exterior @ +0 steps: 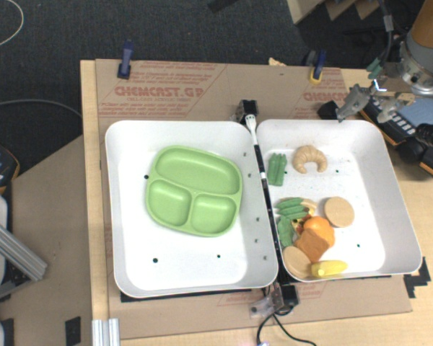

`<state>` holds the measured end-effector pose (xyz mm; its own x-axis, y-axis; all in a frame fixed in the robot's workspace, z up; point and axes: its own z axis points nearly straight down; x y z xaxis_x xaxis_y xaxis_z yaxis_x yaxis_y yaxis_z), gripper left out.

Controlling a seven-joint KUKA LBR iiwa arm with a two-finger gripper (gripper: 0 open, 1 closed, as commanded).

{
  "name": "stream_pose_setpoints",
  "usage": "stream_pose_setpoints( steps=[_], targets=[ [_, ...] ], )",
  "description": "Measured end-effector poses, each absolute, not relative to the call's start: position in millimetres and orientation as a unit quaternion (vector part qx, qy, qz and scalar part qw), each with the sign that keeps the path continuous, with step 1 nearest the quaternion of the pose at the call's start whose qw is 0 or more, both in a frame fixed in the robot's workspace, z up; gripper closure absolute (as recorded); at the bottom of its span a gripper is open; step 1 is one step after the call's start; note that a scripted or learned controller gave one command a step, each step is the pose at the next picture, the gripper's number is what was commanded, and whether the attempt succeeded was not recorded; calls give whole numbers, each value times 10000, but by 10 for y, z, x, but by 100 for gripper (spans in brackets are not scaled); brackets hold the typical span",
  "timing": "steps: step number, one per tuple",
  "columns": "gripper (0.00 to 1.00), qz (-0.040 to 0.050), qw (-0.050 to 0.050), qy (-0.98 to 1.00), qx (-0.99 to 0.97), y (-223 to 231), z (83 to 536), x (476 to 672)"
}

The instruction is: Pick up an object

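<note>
The right bin (390,193) holds several toy foods. A tan croissant (310,158) lies near its far side, with a green bean piece (276,169) to its left by the divider. Closer to me sit a round beige biscuit (338,212), green pea pods (289,207), an orange chunk (316,239), a flat tan disc (296,260) and a yellow piece (329,268), packed close together. My gripper (372,103) hangs over the bin's far right corner, above the rim and apart from all the food. Nothing shows in it.
The left bin (130,251) carries a green three-compartment plate (195,191). Blue clamps (125,60) pin the cardboard sheet at the back. Cables and black gear (411,139) lie just right of the right bin.
</note>
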<state>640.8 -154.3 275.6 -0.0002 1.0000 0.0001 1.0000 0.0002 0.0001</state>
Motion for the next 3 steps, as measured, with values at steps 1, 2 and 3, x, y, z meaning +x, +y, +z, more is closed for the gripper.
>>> stream_pose_setpoints(
  steps=[1, 2, 3],
  targets=[
    [0, -12, -27, 7050, 7092, -1540, 796, 5474],
    [0, -4, -10, 7059, 7083, -1459, 851, 4880],
    [100, 6, 13, 7065, 7077, -1459, 949, 4906]
  ],
)
